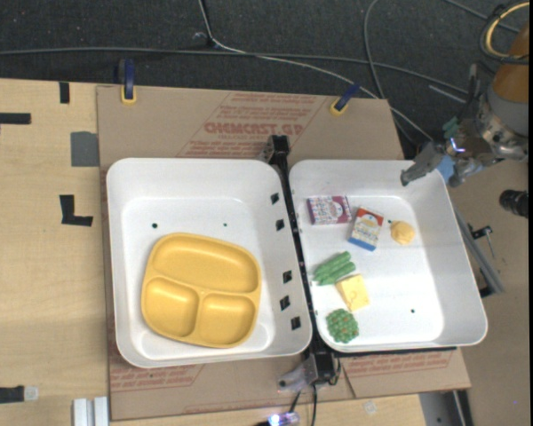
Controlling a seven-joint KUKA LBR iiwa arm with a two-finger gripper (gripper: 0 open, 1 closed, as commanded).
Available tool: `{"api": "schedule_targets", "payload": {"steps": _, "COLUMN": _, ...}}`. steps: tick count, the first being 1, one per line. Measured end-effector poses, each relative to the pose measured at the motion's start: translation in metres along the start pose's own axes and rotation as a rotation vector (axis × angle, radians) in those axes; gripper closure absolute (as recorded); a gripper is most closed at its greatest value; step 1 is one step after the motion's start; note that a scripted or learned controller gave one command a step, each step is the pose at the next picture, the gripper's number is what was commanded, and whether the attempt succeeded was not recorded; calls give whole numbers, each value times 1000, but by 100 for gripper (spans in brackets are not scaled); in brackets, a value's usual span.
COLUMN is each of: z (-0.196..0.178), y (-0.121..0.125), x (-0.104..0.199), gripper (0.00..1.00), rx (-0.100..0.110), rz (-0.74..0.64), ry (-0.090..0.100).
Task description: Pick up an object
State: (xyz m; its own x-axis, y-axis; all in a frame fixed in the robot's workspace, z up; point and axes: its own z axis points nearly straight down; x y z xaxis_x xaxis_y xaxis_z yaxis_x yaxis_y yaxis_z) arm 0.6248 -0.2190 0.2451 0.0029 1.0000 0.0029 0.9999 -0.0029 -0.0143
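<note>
The claw point(424, 169) hangs over the far right rim of the right bin point(453, 238), at the end of the arm point(502, 105) coming in from the right. It carries nothing. Whether it is apart or together I cannot tell; it shows as one grey tip at this angle.

Nearest, just below and inward of the claw, lies a small yellow lump point(401, 232). Just left of that is a red, white and blue carton point(366, 229), and further left a purple-and-white packet point(328, 209), both flat on the bin floor. Further down from the claw are the green beans point(333, 267), with a yellow wedge point(353, 291) touching them below, and a broccoli point(342, 325) lowest of all. Well away to the left, in the left bin point(124, 238), sits a yellow tray point(201, 289).

The lump is probably the easiest pick, being closest and apart from its neighbours. It looks like light, rigid toy food with a smooth, rounded skin, so it may squirt out of a pinch; closing across its widest part, low down, seems safest. The carton looks stiffer and flat-sided and should hold well across its short sides. The beans and wedge touch, so a grab there risks nudging both.
</note>
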Motion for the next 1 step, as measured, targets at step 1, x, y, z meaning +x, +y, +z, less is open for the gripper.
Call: {"api": "schedule_targets", "payload": {"steps": 1, "z": -9, "y": 2, "x": 1, "gripper": 0, "rx": -13, "rz": -4, "ry": -3}}
